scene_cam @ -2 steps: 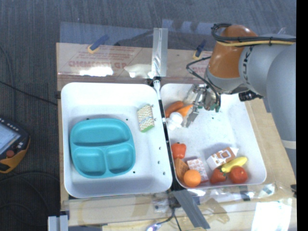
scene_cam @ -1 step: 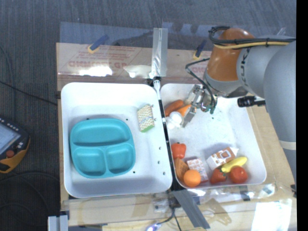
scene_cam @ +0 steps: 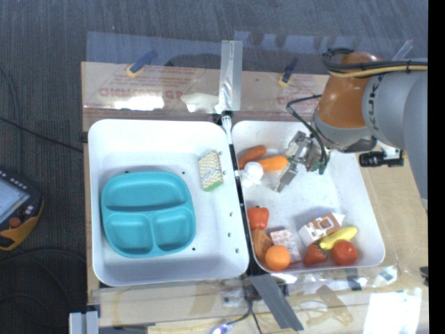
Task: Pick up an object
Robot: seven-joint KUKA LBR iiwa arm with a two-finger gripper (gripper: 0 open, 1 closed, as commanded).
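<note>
My gripper (scene_cam: 293, 161) hangs low over the upper part of the right bin (scene_cam: 361, 186), with the orange-banded wrist (scene_cam: 344, 103) above it. Its two grey fingers (scene_cam: 300, 145) stand apart, so it is open. An orange carrot (scene_cam: 272, 163) lies just left of it, its right tip reaching the gap between the fingers. A reddish sausage (scene_cam: 251, 153) and a white round item (scene_cam: 252, 172) lie next to the carrot.
The right bin's front holds a red pepper (scene_cam: 258, 218), an orange (scene_cam: 277, 257), a small carton (scene_cam: 321, 227), a banana (scene_cam: 338, 237), a strawberry (scene_cam: 314, 254) and a tomato (scene_cam: 344, 252). The left bin (scene_cam: 104, 138) holds a teal divided plate (scene_cam: 147, 211) and a patterned sponge (scene_cam: 210, 170).
</note>
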